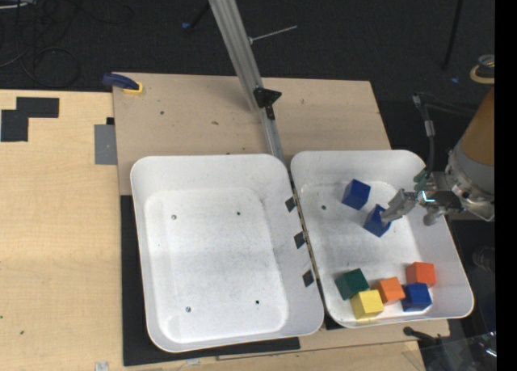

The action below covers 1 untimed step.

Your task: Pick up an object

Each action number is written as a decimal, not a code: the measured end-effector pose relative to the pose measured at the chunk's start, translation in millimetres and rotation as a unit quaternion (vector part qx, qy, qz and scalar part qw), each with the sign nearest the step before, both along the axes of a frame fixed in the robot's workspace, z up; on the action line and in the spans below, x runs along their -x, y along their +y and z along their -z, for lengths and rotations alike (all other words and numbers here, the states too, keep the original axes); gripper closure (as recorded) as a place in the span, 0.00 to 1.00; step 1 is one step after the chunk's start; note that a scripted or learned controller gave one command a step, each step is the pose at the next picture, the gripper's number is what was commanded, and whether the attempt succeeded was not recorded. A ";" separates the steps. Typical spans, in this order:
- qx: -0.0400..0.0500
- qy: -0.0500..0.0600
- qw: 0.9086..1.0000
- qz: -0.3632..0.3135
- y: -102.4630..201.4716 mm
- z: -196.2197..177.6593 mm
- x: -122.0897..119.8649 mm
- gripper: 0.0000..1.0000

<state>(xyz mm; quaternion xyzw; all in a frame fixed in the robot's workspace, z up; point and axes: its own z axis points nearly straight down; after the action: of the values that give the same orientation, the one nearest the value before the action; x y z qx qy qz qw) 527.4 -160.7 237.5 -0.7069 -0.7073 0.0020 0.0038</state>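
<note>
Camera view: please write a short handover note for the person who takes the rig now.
Gripper: low in the right bin, at a blue block; a grasp cannot be confirmed.
Things: a second blue block lies beside it. Along the near wall lie green, yellow, two orange and one blue.
Done: nothing lifted yet.
Left: secure one block and raise it.

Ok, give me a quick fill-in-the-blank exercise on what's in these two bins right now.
1. All the blocks lie in the ____ bin.
2. The gripper is at a ____ block.
3. The yellow block touches the ____ block.
4. Beside the red block sits an ____ block.

Missing words: right; blue; green; orange
</note>
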 end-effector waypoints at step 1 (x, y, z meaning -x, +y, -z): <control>0.001 -0.003 1.000 0.001 -1.1 -2.4 -0.6 0.00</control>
<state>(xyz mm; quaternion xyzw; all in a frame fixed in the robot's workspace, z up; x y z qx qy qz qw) 528.0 -161.8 239.9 -0.7075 -0.7067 0.0006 0.0015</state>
